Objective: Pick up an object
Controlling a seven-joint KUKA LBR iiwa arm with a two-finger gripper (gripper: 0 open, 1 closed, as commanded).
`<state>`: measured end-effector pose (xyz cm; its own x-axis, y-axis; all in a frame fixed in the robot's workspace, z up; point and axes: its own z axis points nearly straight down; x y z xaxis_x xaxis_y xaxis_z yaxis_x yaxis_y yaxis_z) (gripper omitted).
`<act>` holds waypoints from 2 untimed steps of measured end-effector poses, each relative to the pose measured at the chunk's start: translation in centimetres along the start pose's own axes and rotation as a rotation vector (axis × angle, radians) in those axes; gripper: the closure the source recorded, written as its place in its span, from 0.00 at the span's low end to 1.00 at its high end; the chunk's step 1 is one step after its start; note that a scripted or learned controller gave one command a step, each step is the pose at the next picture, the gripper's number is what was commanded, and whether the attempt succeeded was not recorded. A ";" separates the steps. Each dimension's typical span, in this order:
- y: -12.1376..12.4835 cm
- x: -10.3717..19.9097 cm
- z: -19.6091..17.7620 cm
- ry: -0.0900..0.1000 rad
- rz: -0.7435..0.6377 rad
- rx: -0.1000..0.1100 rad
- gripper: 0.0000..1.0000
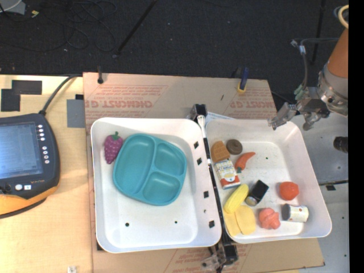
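My gripper (296, 117) hangs over the far right corner of the right bin (304, 152), its two fingers spread open with nothing between them. Below it in that bin lie a brown bun (219, 151), a dark round disc (234, 147), an orange carrot (245, 160), a small carton (227, 174), a yellow corn cob (235, 198), a black block (257, 192), a red tomato (289, 190), a yellow slab (245, 220), a pink lump (269, 218) and a white can (296, 213). No object touches the gripper.
The left bin (148, 232) holds a teal divided plate (151, 168) and purple grapes (112, 147). A black divider rail (206, 169) runs between the bins. A tablet-like pendant (23, 152) lies at the far left of the bench.
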<state>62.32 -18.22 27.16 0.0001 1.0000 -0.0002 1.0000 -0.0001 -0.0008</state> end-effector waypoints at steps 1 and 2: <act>-2.8 3.2 17.0 0.007 0.002 0.017 0.00; -15.2 6.4 18.5 0.004 0.002 0.008 0.00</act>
<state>47.14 -11.78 8.68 0.0023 1.0000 0.0034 1.0000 -0.0022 -0.0088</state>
